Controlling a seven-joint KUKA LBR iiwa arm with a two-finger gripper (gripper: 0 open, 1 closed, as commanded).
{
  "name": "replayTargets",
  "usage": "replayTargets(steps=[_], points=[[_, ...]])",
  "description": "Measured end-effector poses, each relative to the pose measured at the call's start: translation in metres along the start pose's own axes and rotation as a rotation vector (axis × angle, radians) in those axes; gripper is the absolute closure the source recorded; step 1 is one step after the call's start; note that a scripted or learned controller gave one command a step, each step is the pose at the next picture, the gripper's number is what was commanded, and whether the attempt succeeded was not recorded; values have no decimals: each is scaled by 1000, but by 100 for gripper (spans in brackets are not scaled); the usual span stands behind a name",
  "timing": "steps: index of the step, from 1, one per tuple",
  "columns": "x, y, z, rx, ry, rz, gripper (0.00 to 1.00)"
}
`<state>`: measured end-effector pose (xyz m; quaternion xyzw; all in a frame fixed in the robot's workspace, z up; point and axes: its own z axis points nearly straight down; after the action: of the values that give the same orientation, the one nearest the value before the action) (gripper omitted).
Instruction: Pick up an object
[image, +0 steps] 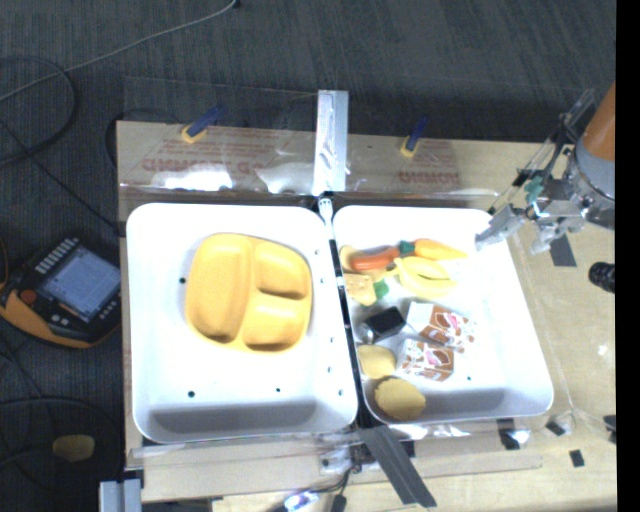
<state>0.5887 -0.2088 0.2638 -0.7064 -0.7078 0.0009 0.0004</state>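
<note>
We see the hand (497, 232) over the right bin's (520, 330) far right corner, near the carrot (432, 248). We cannot tell its grip.

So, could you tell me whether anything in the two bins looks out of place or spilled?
Nothing looks spilled or damaged. The yellow divided tray lies alone in the left bin. The right bin holds a jumble crowded against its left side: a carrot, a black block and a printed packet. The gripper hovers at its upper-right edge.
</note>
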Motion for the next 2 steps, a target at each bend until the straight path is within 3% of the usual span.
replayTargets(steps=[1, 2], points=[[21, 36, 170, -1, -4, 101, 0], [1, 21, 158, 0, 3, 86, 0]])
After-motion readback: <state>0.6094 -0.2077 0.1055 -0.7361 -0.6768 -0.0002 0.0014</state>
